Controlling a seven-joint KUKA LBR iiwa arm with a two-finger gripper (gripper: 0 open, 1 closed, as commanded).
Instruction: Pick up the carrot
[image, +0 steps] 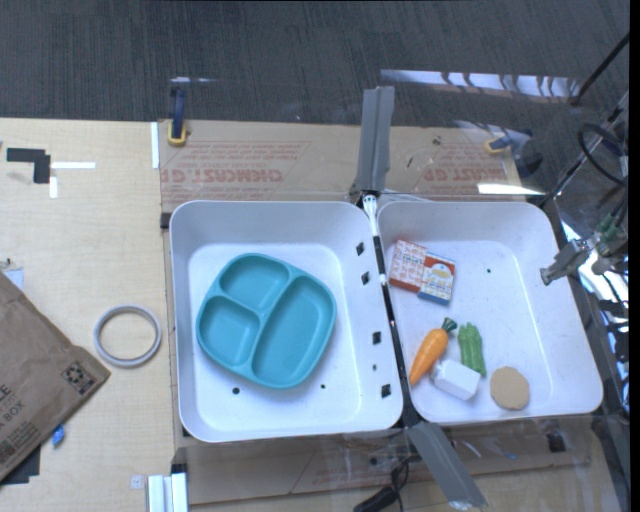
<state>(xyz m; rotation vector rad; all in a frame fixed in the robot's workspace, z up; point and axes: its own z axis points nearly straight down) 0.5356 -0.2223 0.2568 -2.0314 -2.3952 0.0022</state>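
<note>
Camera view: the small orange plastic carrot with a green top is lying in the right-hand shallow white bin, just beside the white block. The tool is hovering at the bin's right rim, well apart; its state I cannot tell. Approach seems pending: descending over the carrot comes next.

A robotics lab: white bins on a clamped cardboard-covered bench.

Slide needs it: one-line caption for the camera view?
Carrot lies untouched in the right bin beside a white block; teal plate fills the left bin.
</note>
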